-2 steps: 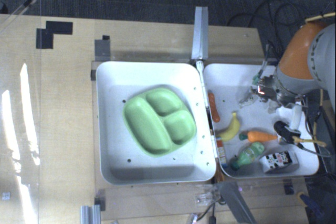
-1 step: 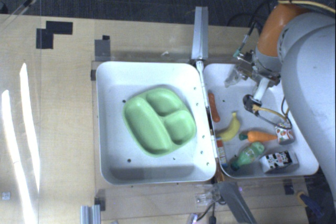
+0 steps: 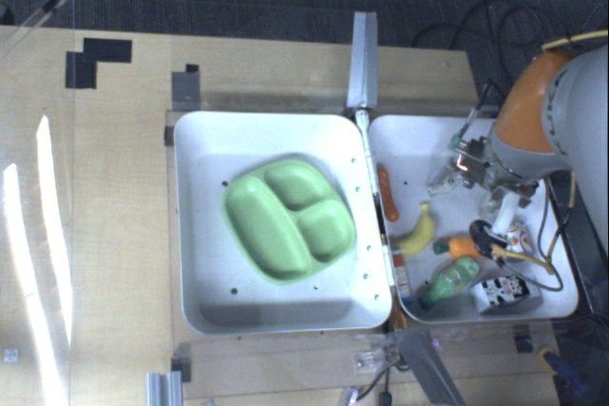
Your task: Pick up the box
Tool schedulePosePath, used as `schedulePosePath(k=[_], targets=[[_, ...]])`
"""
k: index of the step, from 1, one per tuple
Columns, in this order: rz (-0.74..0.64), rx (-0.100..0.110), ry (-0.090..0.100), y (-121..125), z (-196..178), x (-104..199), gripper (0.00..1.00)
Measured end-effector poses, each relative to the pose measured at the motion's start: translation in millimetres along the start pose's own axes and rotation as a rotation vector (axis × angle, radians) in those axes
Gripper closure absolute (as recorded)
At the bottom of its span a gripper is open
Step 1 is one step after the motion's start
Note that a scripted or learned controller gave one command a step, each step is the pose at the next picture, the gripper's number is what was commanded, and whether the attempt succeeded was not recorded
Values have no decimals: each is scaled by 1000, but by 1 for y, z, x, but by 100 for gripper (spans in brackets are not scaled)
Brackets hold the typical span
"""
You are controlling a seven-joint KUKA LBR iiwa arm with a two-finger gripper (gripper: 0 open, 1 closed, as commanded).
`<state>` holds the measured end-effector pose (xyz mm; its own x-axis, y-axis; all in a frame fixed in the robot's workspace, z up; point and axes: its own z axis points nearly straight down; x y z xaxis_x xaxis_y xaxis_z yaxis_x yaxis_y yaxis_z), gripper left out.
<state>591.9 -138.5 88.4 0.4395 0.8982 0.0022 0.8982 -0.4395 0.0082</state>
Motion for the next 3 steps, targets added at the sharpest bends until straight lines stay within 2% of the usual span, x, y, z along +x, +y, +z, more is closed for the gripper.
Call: schedulePosePath(k=[1, 2, 3], targets=[[7, 1, -1, 42, 1, -17, 0], [119, 2, 0, 46, 2, 11, 0], [101, 1, 0, 60, -62, 39, 0]])
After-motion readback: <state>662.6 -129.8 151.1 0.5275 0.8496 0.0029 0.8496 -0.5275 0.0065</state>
